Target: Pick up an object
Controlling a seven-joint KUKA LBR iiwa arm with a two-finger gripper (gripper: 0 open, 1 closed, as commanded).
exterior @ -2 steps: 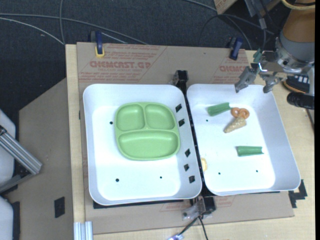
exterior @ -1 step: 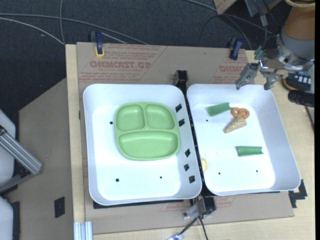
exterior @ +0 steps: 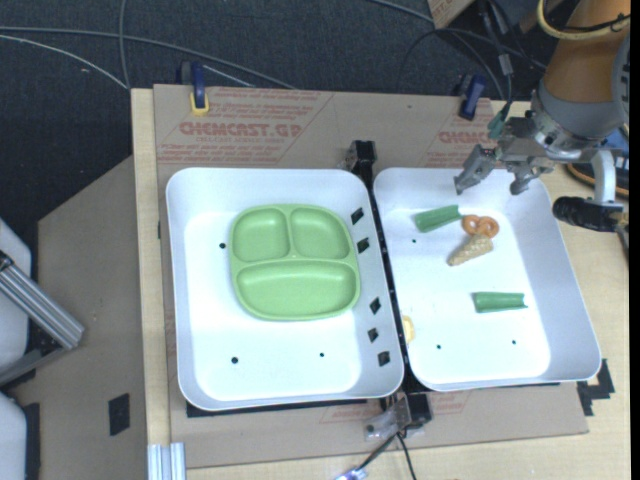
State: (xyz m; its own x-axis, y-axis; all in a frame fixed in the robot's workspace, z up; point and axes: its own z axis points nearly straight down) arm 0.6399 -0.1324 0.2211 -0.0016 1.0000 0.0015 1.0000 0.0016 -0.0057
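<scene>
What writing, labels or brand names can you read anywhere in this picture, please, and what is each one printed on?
"CHEMCAST GP" in red, on the brown protective sheet behind the left bin.
Smaller red lines around that word: too blurred to read.
Red print on the same sheet behind the right bin, near the pincer: partly hidden and too blurred to read.

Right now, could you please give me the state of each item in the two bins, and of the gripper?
green divided plate: upright, left bin
upper green piece: lying flat, right bin
lower green piece: lying flat
pretzel: lying flat
tan piece: lying flat
gripper: fingers open, holding nothing
</scene>
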